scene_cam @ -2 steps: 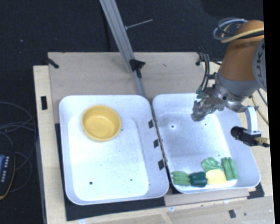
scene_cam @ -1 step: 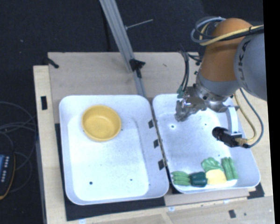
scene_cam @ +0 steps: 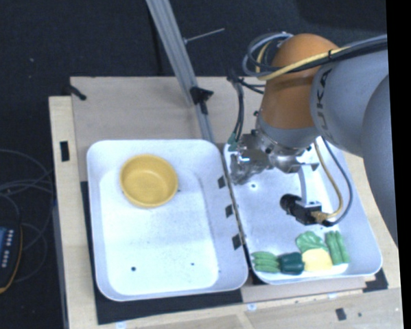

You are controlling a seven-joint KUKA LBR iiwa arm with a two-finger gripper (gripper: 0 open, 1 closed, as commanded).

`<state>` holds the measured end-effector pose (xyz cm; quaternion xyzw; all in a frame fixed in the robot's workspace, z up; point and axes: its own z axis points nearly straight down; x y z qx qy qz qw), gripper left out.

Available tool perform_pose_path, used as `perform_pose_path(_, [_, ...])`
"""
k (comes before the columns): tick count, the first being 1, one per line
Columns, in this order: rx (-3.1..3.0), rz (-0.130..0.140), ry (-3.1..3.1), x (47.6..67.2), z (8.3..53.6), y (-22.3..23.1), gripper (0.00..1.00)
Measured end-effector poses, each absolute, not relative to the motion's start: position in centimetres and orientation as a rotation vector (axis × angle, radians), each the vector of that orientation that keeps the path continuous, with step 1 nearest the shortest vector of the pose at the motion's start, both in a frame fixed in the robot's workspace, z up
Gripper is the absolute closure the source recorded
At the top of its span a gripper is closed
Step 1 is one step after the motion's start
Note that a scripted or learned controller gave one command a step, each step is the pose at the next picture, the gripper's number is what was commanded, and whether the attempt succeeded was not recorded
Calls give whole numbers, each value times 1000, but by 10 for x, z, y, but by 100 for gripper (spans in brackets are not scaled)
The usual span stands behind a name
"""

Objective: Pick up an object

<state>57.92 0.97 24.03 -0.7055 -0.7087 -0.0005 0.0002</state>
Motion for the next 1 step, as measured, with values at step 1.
perform_pose_path(1, [-2217,-1,-2225,573,231,63,100])
